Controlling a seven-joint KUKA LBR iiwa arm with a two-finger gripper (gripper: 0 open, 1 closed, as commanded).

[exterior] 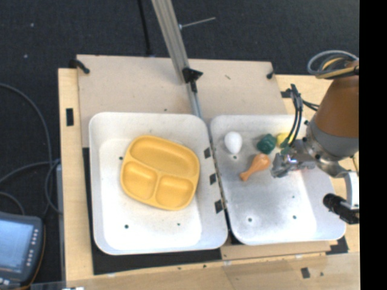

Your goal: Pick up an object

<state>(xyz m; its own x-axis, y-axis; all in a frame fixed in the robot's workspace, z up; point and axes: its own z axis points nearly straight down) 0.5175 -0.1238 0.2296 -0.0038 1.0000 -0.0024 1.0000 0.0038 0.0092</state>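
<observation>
- Left bin (106, 180): holds a yellow divided plate (160, 172), lying flat, three compartments up; nothing else seen in this bin
- Right bin (272, 222): four small items clustered in its upper half; lower half bare apart from speckling
- White egg-shaped object (233, 142) near the upper left of the right bin, apart from the rest
- Orange drumstick-shaped toy (254, 167) lies aslant just right of the egg, thick end up-right, thin end down-left; resting on the bin floor
- Dark green object (266, 143) just above the drumstick's thick end; a yellow object (283, 140) just beside it, partly hidden by cables
- Gripper (284, 165) sits low over the right bin, just to the right of the drumstick's thick end; tip reads as a grey-metal blur with a pink tint. Whether the claw is open or closed: cannot tell. Nothing visibly between it
- Arm (338, 116): enters from the right, orange band above a grey wrist, wrist roughly vertical over the bin's right part, black cables looping down its left side
- Progress, judged: no object lifted; all four rest in the bin. Approach looks done, with the drumstick the likely target; grasp and lift remain
</observation>
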